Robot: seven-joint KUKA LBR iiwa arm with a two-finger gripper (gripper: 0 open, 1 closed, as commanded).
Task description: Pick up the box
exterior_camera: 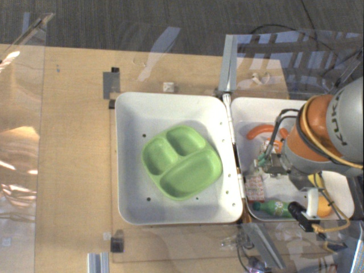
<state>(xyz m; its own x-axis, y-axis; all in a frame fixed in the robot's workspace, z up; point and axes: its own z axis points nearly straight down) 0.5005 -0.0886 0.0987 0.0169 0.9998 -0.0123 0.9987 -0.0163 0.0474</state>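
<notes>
Arm (333, 127): grey w/ orange band, comes in from the right, wrist low over the right bin.
Gripper (266, 162): down in right bin near its left wall, just above the box; seen from above, wrist hides most of it, so can't tell how it stands or whether anything is in it.
Box (255, 187): small, white w/ red print, lies flat in right bin against left wall, just below the gripper; touching or just apart, unclear.
Right bin (256, 110): white, shallow; also holds an orange curved item (259, 132) toward the back, partly behind the arm, & a green bottle (274, 209) lying along the front edge.
Yellow-orange item (323, 205): front right of right bin, prob. round, partly behind cables.
Left bin (131, 152): white, holds a green divided plate (182, 161), three compartments, lying flat at centre.
Bench (68, 152): light wood under both bins.
</notes>
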